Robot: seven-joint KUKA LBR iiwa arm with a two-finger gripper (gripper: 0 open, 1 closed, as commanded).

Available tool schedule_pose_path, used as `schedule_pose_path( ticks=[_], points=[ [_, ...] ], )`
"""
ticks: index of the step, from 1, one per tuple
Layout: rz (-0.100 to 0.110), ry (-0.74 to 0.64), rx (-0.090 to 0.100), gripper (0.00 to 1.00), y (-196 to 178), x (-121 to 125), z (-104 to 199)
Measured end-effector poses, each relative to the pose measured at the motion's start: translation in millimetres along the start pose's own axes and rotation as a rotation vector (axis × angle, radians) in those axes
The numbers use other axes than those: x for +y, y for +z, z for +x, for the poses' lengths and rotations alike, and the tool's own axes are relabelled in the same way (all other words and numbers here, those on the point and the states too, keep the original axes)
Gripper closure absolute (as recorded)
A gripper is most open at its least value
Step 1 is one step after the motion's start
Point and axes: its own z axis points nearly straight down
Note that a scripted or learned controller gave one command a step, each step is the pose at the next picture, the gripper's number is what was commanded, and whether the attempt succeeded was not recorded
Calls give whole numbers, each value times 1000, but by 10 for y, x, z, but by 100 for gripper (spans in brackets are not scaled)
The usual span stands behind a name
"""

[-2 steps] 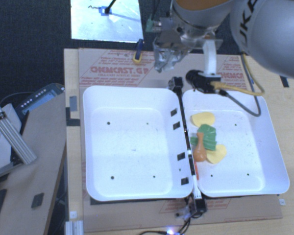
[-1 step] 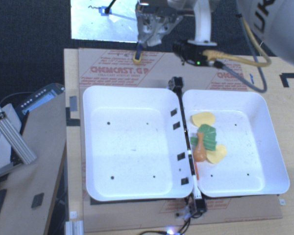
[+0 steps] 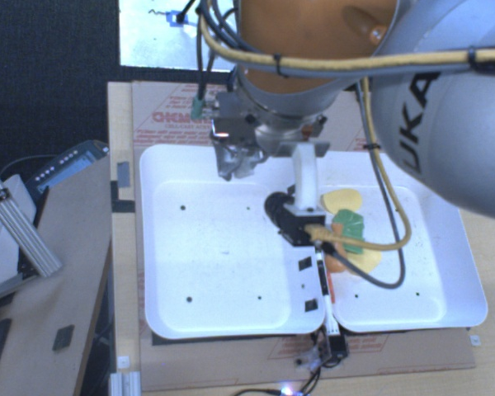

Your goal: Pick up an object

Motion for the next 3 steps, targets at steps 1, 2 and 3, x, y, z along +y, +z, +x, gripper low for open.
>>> schedule_pose_path(
  ticks=[1, 2, 3],
  points=[
    [-25, 1, 10, 100, -1155, 89, -11],
    [3, 6, -3, 100, 589, -193, -9],
    [-31, 2, 14, 100, -1184, -260, -13]
  ],
)
